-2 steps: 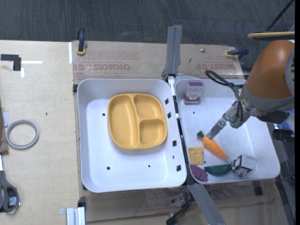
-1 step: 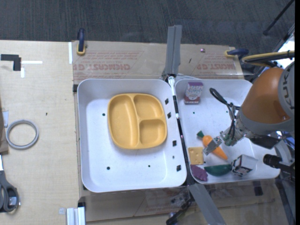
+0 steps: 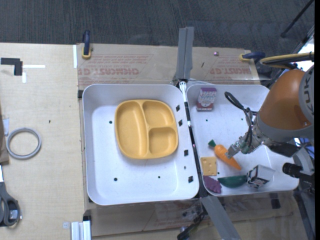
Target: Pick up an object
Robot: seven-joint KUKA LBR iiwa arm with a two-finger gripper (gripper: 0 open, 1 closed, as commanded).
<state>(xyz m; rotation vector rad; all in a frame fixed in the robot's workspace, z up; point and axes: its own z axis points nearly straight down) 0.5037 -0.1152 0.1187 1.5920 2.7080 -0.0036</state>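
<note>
In the right bin [image 3: 225, 124] an orange toy carrot [image 3: 226, 157] with a green top lies slanted near the middle. My gripper [image 3: 236, 149] hangs low right at the carrot's thick end, touching it or just above it; the grey arm with its orange band comes in from the right. A yellow cheese slice [image 3: 209, 166] with holes lies just left of the carrot. A purple piece [image 3: 212, 184] and a dark green piece [image 3: 233, 181] rest by the bin's front rim. A small purple and white box [image 3: 206, 98] stands at the back.
The left bin [image 3: 100, 149] holds a yellow divided plate [image 3: 146, 129]. A grey ring [image 3: 22, 143] and scissors [image 3: 9, 209] lie on the wooden bench to the left. A cardboard sheet [image 3: 125, 66] lies behind the bins.
</note>
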